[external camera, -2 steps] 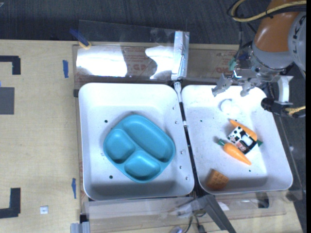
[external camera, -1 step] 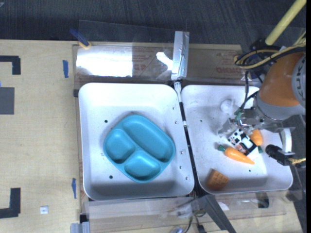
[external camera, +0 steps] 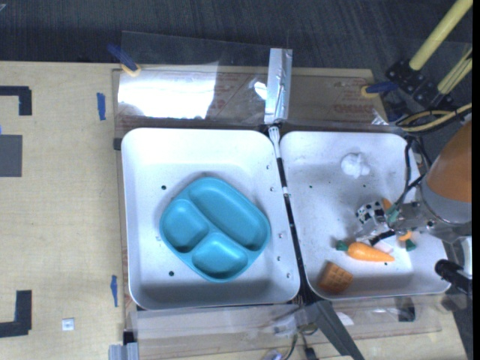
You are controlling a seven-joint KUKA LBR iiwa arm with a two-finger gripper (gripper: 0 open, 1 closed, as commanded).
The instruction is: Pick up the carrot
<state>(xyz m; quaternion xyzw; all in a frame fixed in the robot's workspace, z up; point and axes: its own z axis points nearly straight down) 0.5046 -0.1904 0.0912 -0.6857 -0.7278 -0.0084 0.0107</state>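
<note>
Approach step: carrot not grasped yet.
You've got the gripper just above it, lower right; can't tell its state.

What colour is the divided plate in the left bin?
Light blue all over; the divided plate shows plainly in the camera view, lying in the left bin.

Pale wooden surface, spanning the frame's lower left, carrying two white bins side by side at centre.
</note>
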